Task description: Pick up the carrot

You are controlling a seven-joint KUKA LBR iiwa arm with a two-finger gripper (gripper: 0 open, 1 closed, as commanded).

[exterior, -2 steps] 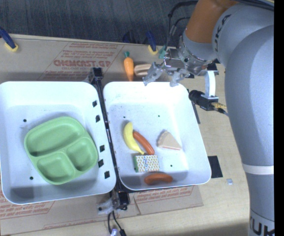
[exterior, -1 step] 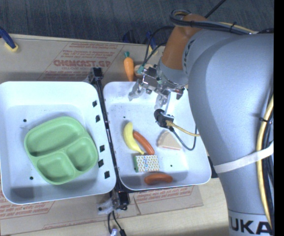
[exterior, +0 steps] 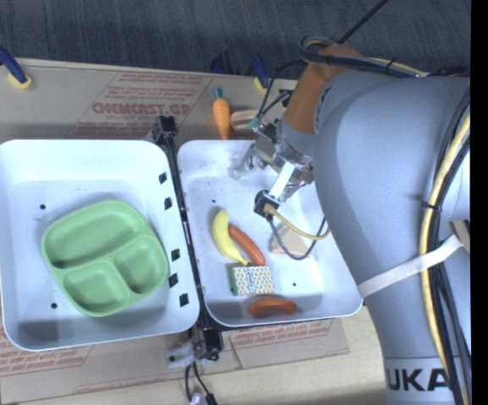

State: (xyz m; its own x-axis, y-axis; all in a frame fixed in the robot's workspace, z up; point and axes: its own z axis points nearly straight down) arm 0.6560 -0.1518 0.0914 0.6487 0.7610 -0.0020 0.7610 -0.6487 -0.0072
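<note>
The carrot (exterior: 220,116) lies outside both bins, on the cardboard sheet (exterior: 134,99) that covers the desk, just past the far rim of the right bin (exterior: 206,163) near that bin's far left corner. Its green top points away toward the desk's far edge and its orange tip points at the bin's rim.

The arm (exterior: 379,192) reaches over the right bin, covering that bin's right side. The gripper (exterior: 259,160) hangs over the far part of the right bin, close to the far rim and apart from the carrot; whether it is released or clenched I cannot tell, and nothing is seen grasped in it.

In the near half of the right bin, a banana (exterior: 221,235) lies beside a red sausage (exterior: 246,244), the two touching along their length. Just nearer sits a small patterned box (exterior: 252,279), and a second sausage (exterior: 271,307) lies against the bin's near wall.

The left bin (exterior: 16,175) holds a green divided plate (exterior: 105,256) in its middle. A blue clamp (exterior: 13,67) sits at the far left corner of the cardboard.
</note>
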